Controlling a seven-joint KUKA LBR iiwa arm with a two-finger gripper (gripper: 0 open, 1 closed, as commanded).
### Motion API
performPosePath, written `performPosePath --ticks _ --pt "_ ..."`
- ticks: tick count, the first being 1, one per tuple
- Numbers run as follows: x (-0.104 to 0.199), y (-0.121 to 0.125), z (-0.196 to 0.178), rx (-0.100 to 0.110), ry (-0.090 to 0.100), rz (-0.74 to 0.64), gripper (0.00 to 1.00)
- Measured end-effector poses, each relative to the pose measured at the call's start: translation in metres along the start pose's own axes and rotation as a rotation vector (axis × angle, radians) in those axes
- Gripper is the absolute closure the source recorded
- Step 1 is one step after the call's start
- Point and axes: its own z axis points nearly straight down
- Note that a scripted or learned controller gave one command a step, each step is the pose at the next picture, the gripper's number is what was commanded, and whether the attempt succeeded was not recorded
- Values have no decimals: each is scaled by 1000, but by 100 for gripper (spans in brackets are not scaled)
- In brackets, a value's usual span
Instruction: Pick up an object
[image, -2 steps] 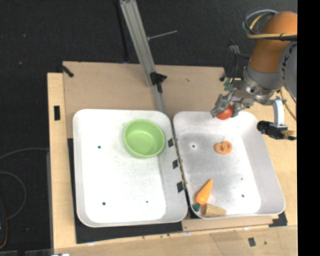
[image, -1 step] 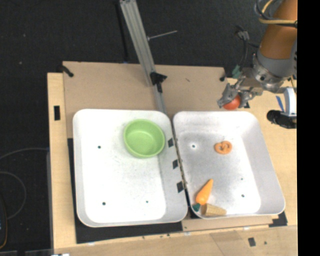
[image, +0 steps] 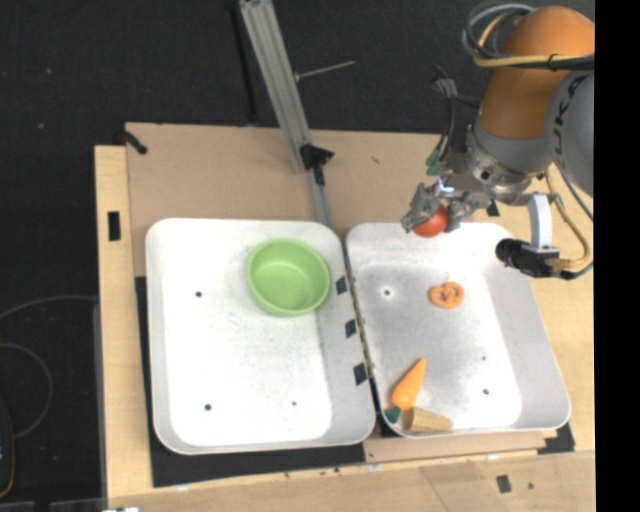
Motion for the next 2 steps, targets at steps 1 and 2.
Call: performPosePath --ticks 1,2 --pt "55 -16 -2 0 1 -1 100" --pt "105 -44 11 1 1 0 100"
